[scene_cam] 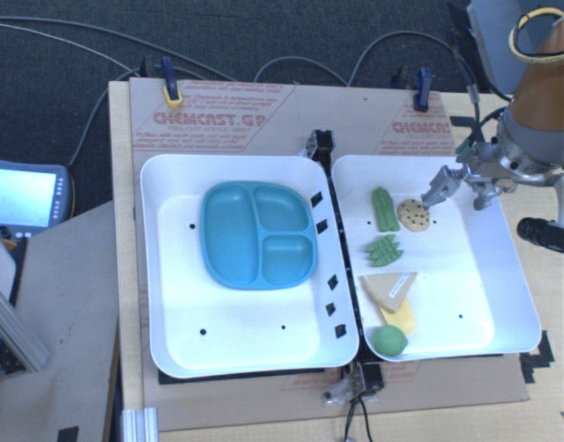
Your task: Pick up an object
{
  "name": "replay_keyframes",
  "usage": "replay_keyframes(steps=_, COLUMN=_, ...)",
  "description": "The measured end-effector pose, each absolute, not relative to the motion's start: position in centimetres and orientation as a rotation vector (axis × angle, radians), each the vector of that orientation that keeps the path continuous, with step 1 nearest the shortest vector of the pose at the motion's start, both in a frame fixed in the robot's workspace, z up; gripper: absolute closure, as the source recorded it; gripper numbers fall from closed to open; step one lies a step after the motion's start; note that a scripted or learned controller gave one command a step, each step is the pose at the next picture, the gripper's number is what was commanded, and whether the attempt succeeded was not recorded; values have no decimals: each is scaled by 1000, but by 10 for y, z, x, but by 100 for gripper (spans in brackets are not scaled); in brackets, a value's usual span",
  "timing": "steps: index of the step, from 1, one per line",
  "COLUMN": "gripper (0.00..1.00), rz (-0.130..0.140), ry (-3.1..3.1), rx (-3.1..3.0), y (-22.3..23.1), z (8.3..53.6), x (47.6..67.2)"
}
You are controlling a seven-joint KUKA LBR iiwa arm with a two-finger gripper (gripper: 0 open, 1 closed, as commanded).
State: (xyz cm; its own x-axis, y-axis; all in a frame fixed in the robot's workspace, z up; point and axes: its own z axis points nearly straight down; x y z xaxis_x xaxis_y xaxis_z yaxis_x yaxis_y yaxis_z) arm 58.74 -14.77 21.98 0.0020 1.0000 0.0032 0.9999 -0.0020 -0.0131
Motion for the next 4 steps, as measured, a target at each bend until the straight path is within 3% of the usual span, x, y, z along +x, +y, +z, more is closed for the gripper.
replay_keyframes(steps=1, gripper=0, rz=0, ry=-2221, rx=-2220, y=-147, z=226, x=590)
replay_keyframes(steps=3, gripper=0, rz=5, ry=-2216, rx=-2216, y=-145, z=116, x=579)
replay_keyframes(steps=4, gripper=0, rz=-6, ry=-2222, rx=-2221, y=-145, z=89, x=582)
